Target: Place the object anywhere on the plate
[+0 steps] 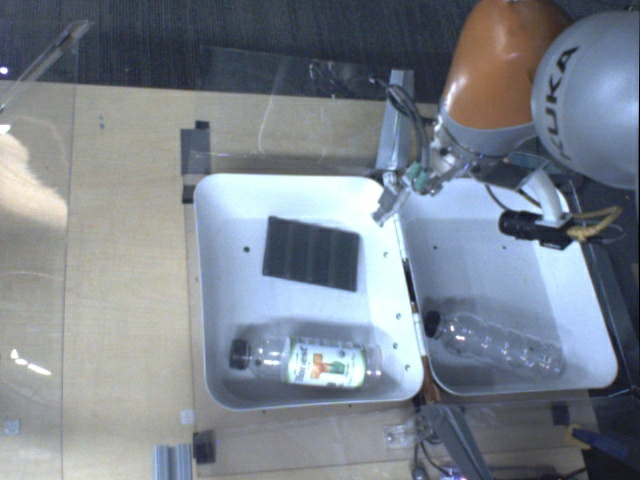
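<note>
Wooden bench [120, 298], dark plate [311, 253] and labelled bottle [305, 359] left bin [215, 298], fingers [392, 200] state unclear

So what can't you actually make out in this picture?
- Gripper: too small and blurred in the camera view to tell its finger state.
- Arm: cut off by the top and right edges.
- Labelled bottle: print too small to read.
- Clear bottle: transparent, outline faint against the right bin.
- Dark plate: flat, surface detail unclear.
</note>
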`<state>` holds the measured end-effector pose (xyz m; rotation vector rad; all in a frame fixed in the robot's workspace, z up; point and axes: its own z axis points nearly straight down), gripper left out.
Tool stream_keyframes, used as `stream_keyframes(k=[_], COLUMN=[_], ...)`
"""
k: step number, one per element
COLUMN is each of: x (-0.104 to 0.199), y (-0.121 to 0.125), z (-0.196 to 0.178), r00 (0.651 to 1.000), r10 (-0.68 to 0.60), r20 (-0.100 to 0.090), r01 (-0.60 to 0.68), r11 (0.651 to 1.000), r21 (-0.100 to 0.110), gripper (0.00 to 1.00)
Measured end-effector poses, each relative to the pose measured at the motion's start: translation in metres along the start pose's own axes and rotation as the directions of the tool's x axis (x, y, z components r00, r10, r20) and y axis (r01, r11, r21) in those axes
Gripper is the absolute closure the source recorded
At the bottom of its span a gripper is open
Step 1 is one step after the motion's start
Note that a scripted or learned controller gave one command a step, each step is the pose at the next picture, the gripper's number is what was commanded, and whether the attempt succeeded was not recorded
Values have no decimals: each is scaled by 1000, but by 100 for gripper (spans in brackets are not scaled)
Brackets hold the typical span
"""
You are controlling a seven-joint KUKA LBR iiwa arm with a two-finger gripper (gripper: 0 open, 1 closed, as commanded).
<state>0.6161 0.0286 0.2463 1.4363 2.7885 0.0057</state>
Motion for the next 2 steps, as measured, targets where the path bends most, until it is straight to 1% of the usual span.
stream_keyframes(k=[1, 2], x=[17, 75], y=[-19, 16], z=[-4, 44], r00=[985, 984], r10=[-174, 177], r20=[0, -2], r01=[174, -177], r11=[985, 984], r21=[-1, 4], gripper=[0, 0])
